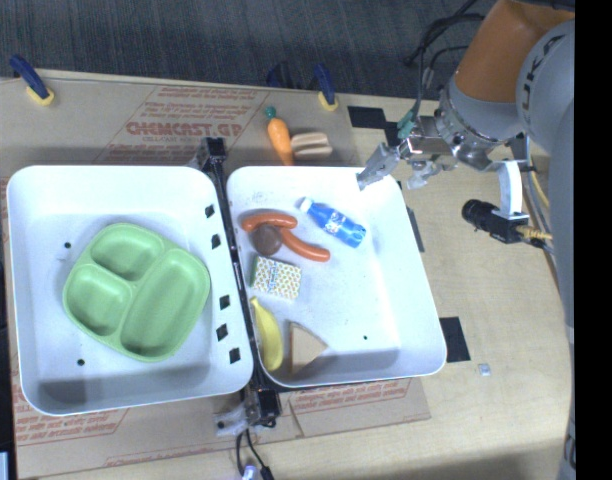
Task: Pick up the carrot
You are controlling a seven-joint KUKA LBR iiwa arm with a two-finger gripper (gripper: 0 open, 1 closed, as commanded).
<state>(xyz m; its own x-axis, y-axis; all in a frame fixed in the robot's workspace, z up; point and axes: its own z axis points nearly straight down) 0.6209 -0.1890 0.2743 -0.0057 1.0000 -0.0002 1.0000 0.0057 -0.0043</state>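
Green tray (136,290) fills the left bin (26,268); the right bin (406,298) holds sausages (286,233), bottle (332,221), banana (269,336). Carrot (278,139) lies on the tabletop (506,368), left of the empty claw (376,171), whose spread cannot be told.

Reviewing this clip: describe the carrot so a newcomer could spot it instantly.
Start at the right bin and look just past its far rim, on the cardboard. The carrot lies there beside a tan bun-like piece. It is the small orange taper with a green top.
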